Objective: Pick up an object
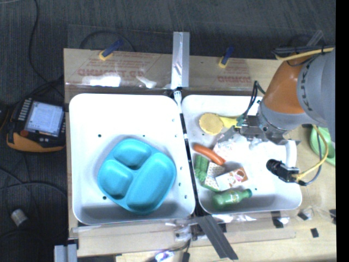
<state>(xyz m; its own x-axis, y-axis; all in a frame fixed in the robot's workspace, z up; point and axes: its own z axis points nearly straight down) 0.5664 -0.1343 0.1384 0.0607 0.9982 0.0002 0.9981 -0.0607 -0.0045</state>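
Camera view has the gripper (238, 136) low in the right bin (283, 198), reached in from the right; whether it is wide or narrow I cannot tell. Just left of it lies a yellow round piece (210, 123), nearer an orange carrot (209, 154), then a small printed carton (233, 177) and a green bottle (232, 197). A blue divided tray (136, 173) sits in the left bin (87, 119).
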